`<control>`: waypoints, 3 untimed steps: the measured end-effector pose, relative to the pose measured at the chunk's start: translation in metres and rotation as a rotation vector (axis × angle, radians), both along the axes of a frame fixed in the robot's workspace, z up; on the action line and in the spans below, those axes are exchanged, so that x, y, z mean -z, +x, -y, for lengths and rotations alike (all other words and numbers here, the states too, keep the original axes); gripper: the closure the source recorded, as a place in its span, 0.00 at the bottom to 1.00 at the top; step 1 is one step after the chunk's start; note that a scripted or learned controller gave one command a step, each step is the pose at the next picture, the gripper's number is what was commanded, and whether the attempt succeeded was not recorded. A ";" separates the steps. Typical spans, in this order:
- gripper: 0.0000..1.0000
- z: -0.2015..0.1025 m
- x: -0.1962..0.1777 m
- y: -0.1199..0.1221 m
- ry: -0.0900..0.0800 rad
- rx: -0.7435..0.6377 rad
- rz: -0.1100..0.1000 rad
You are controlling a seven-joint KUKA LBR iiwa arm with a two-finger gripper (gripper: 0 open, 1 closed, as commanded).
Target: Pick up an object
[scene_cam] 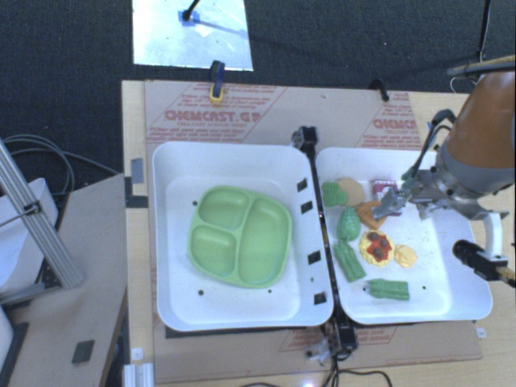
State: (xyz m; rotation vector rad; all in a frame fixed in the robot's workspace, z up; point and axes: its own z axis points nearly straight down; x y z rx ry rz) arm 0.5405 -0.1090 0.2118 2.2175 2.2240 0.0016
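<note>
Reaching in from the right, the grey arm (484, 143) with its orange band hangs low over the right-hand white bin (463, 297), its hand (393, 201) sitting just above an orange toy piece (370, 214) near the bin's middle; from where I stand I cannot tell whether the hand is clenched or released, nor whether it grips anything. Around that orange piece lie the other play foods: a tan round one (351, 190) and a small green one (333, 194) toward the back, a pink-and-white item (381, 188) partly under the hand, a green leafy piece (348, 225), a long green pod (349, 260) along the divider, a yellow disc with red dots (376, 249), a small yellow piece (405, 255) touching it, and another green pod (389, 289) near the front wall. The left-hand white bin (173, 297) holds a green sectioned plate (240, 235). Both bins rest on the surface (266, 111), covered in printed board.
</note>
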 end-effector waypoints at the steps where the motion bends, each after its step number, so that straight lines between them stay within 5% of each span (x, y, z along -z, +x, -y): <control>1: 1.00 0.000 -0.011 0.001 0.000 -0.002 0.003; 2: 1.00 -0.018 0.065 -0.046 0.003 0.002 -0.008; 3: 0.00 -0.016 0.061 -0.044 0.000 0.002 0.000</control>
